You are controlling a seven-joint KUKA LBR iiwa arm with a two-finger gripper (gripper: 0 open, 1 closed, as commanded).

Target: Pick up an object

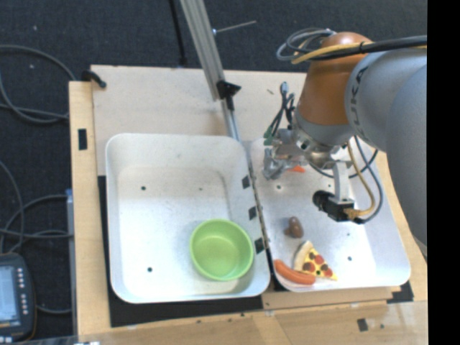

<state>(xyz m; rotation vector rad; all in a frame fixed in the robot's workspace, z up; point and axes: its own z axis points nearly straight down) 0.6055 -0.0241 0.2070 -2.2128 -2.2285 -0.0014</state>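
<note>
Now | pincer (274,165) low at right bin's (374,261) far-left corner | finger gap: cannot tell | nothing visibly gripped

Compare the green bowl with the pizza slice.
The green bowl is round, deep and one plain colour; the pizza slice is flat, wedge-shaped and yellow with red spots. The bowl is clearly larger. The bowl sits in the left bin, the pizza slice in the right bin. Both lie near their bins' front edges.
</note>
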